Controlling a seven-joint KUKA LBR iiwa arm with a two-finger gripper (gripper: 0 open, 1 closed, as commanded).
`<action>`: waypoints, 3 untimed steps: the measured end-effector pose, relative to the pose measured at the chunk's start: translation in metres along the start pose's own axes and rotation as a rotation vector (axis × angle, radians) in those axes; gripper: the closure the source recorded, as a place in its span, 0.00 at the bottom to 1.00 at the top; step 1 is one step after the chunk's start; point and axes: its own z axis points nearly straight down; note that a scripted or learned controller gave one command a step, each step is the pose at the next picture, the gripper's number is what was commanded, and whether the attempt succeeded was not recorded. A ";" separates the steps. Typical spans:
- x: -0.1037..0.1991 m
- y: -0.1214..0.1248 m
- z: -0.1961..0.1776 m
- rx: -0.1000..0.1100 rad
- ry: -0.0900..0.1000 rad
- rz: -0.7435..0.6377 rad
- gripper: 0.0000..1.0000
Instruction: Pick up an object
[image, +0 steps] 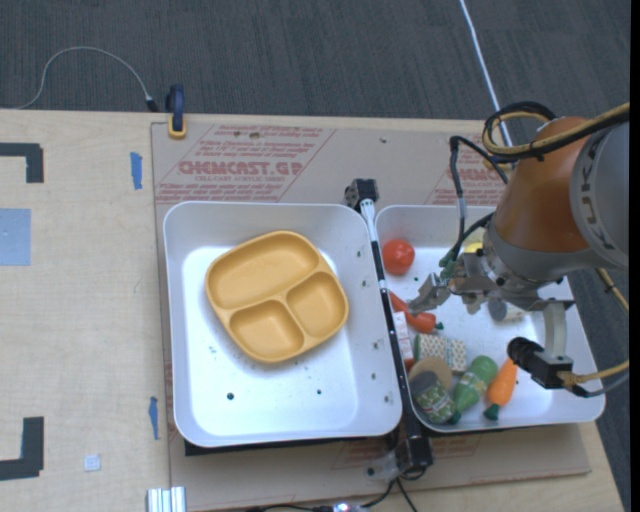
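From my remote station I looked first at the near edge of the right shallow white plastic bin (585, 405), where most of the small toy foods lay crowded together. A round dark-green lidded can (436, 400) lay at the near left corner, a green pear-shaped toy (474, 380) was just beside it, and a small orange plastic carrot (500, 386) leaned next to that one. Behind them sat a pale speckled block (441, 349). These pieces touched each other, so I judged that a grasp there would push neighbours and could easily slip.

A little farther in, a small red and orange pepper-like toy (419, 319) lay close to the divider between the bins. The two-finger gripper (437, 290) hung just above and beside this toy, low over the bin floor. I could not tell from this slanted view how its tips stood, and nothing was visibly held.

Farther still, a round red tomato-like ball (398, 255) sat apart from the others near the far left corner of the same bin. I judged it the cleaner target, yet round and likely to roll. For the step in hand, I would have centred the gripper over one single piece, come down straight, and avoided the bin wall.

In the left shallow white bin (190, 330) a yellow three-compartment plastic plate (276, 296) rested, well apart from the gripper. The wooden table (80, 300) stretched beyond to the left.
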 end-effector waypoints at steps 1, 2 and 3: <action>-0.048 -0.040 0.088 -0.009 -0.001 0.002 0.00; -0.047 -0.041 0.094 -0.015 0.002 0.000 0.00; -0.047 -0.041 0.094 -0.016 0.001 0.000 0.00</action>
